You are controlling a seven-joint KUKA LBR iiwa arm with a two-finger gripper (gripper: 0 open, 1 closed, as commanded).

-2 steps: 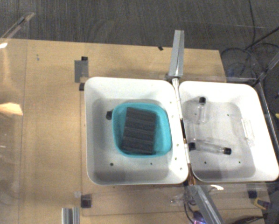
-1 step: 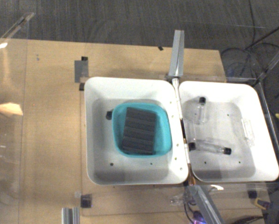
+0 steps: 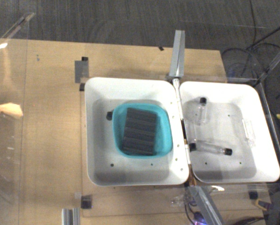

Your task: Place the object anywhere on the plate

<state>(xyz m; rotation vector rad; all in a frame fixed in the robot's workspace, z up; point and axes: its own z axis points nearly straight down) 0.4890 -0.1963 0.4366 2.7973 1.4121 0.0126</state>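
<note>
Dark grey ribbed rectangular block (image 3: 140, 132), lying flat inside the shallow turquoise plastic plate (image 3: 165, 130) in the left white bin (image 3: 95, 125). Probably light, slightly soft foam; best pinched across the short sides. Ridged top, matte. Gripper state: cannot tell. Clear plastic tubes (image 3: 209, 148) in the right white bin (image 3: 266, 125).

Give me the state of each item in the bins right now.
Dark ribbed block: lying flat on the plate.
Teal plate: upright in the left bin.
Clear vial: lying down, right bin, black cap on.
Clear tube: lying on its side, right bin.
</note>
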